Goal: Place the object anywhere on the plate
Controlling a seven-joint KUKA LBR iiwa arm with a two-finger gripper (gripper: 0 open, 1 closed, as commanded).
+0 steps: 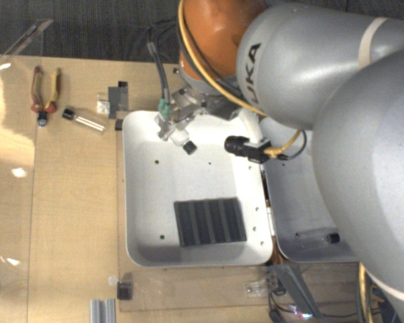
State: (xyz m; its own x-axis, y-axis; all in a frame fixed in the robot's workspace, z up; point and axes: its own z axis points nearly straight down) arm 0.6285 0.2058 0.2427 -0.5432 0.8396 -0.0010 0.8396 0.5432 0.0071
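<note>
A dark ridged rectangular plate (209, 221) lies flat in the front half of the left white bin (140, 200). My gripper (176, 135) hangs over that bin's far left corner, well behind the plate and apart from it. The big grey arm with its orange band (219, 19) covers the area above and to the right. A slim pale object with a dark end (321, 235) lies in the right bin (293, 214), near its front wall.
On the wooden bench left of the bins lie red-handled pliers (44, 93), a small glass vial (84, 119) and a grey bracket (117, 98). A black cable connector (246, 148) juts out over the left bin's right wall.
</note>
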